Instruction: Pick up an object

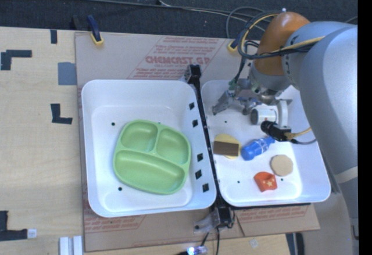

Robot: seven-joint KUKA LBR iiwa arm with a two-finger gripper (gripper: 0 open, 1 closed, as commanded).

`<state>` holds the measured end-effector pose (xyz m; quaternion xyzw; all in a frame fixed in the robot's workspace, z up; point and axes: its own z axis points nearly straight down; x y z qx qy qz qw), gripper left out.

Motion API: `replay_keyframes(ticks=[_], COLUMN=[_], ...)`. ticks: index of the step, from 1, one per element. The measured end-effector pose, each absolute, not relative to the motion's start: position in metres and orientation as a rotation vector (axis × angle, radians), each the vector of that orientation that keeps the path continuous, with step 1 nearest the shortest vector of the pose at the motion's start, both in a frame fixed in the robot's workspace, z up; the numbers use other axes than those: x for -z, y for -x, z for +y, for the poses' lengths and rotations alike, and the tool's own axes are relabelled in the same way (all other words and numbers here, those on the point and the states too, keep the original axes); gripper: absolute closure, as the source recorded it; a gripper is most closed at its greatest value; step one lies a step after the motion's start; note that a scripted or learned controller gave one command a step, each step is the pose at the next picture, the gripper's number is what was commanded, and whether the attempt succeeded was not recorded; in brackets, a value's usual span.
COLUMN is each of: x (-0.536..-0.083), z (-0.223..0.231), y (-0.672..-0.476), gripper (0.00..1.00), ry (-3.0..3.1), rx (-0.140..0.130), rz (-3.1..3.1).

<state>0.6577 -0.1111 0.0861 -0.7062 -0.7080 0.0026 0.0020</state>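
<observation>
The gripper (224,104) hangs over the right bin (308,190), fingers spread, holding nothing. Below it lie four objects, one each: a brown block (226,147), blue bottle (256,148), tan disc (282,165), red piece (265,181). One green plate (153,157) fills the left bin (96,103).

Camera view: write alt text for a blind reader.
A grey robot arm's claw hovers over the right white bin, above a brown-and-yellow sponge block, blue plastic bottle, tan round disc and red toy piece. The left white bin holds a green divided plate.
</observation>
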Motion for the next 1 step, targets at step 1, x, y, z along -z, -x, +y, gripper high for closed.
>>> replay_keyframes(ticks=[1], x=[-0.0999], z=[-0.1103], y=[-0.6593], gripper=[1.00], ry=[2.217], rx=[-0.003], rz=[-2.226])
